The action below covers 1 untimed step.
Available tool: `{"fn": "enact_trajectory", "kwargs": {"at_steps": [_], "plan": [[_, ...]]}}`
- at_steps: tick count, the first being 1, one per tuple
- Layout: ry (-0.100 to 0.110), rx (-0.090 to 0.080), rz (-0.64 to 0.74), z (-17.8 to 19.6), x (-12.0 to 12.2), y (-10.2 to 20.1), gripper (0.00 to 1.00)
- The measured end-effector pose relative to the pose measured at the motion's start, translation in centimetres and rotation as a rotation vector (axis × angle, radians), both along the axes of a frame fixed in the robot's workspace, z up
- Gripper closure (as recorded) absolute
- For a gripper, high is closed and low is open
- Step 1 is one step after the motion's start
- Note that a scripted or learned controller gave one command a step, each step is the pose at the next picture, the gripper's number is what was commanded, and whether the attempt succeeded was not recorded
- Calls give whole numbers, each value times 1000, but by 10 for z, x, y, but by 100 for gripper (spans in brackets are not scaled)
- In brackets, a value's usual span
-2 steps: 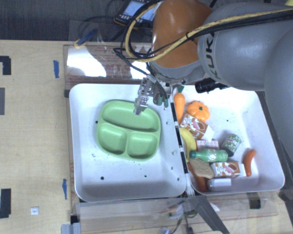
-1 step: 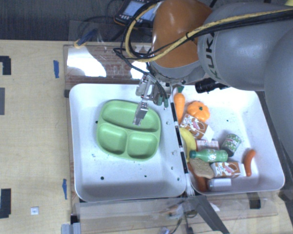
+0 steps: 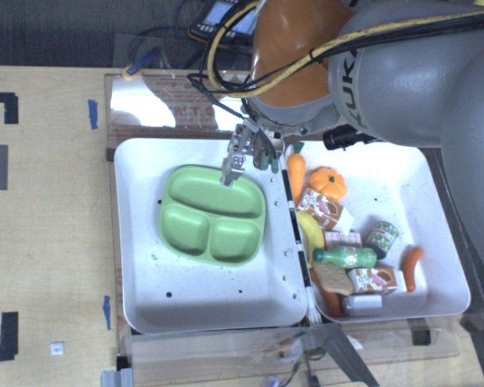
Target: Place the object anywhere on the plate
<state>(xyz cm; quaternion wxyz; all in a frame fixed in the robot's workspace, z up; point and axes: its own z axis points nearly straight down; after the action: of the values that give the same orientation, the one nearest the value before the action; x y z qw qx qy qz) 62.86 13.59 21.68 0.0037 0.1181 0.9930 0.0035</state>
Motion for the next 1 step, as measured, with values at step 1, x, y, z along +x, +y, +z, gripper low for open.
{"fn": "enact_trajectory", "kwargs": {"at_steps": [1], "plan": [[4, -4, -51, 47, -24, 4, 100]]}}
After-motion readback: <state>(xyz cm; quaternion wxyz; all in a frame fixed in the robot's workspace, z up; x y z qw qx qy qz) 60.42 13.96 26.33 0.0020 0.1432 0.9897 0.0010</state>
